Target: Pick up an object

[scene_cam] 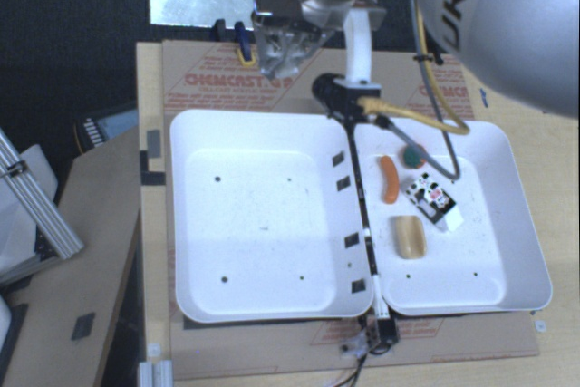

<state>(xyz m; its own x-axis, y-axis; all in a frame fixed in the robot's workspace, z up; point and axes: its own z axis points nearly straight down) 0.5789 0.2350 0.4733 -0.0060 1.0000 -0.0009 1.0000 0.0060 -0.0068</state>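
The right bin (507,186) holds several small things: an orange sausage-shaped piece (390,179), a green round piece (413,156), a black-and-white patterned block (432,200) and a tan bread-like piece (410,237). My gripper (283,59) hangs high above the bench, over the cardboard just beyond the left bin's far rim, well away from those things. Nothing shows between its fingers, and their spread is unclear from this angle.
The left bin (186,222) lies beside the right one, joined along a clipped centre seam (358,213). Cardboard (208,77) lies under both bins. An aluminium rail (36,213) and boxes stand off the bench at the left.
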